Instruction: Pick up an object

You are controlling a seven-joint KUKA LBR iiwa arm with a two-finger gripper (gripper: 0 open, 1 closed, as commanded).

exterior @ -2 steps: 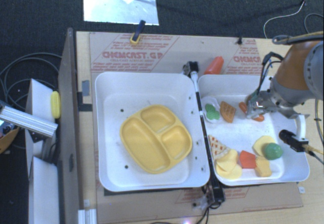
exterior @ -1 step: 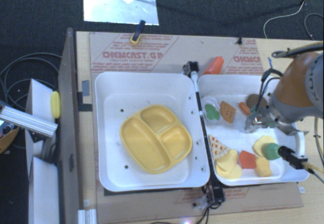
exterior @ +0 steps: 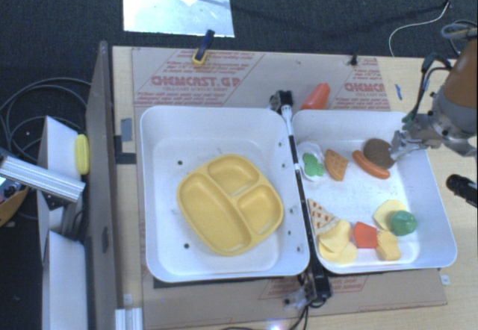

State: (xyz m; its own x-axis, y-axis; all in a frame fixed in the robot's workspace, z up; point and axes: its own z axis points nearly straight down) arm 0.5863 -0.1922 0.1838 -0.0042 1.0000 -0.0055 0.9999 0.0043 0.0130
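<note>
1. On the desk (exterior: 224, 71), which is covered with a printed cardboard sheet, two shallow white bins sit side by side and touch along their inner edges.
2. Left bin (exterior: 160, 142): it holds a yellow divided plate (exterior: 229, 203) with three compartments, lying flat near the bin's middle.
3. Right bin (exterior: 433, 209): it holds a scatter of toy food.
4. Near the right bin's upper left lies a small white dish with a green piece (exterior: 311, 164), and just beside it an orange waffle-like piece (exterior: 336, 165).
5. A brown round piece (exterior: 377, 149) rests against a red-orange sausage (exterior: 370, 165) in the bin's upper right.
6. Along the bin's near edge lie a pizza slice (exterior: 321, 213), pale yellow pieces (exterior: 336, 240), a red-orange block (exterior: 364, 234), a yellow wedge (exterior: 388, 210) and a green ball (exterior: 403, 222), all close together.
7. An orange carrot-like toy (exterior: 317, 95) lies on the desk just beyond the right bin's far rim.
8. The arm (exterior: 461, 101) reaches in from the right; its end effector (exterior: 399, 143) is low over the right bin's upper right, just beside the brown round piece.
9. Whether the end effector's tips are apart or together cannot be told, and nothing can be seen held between them.
</note>
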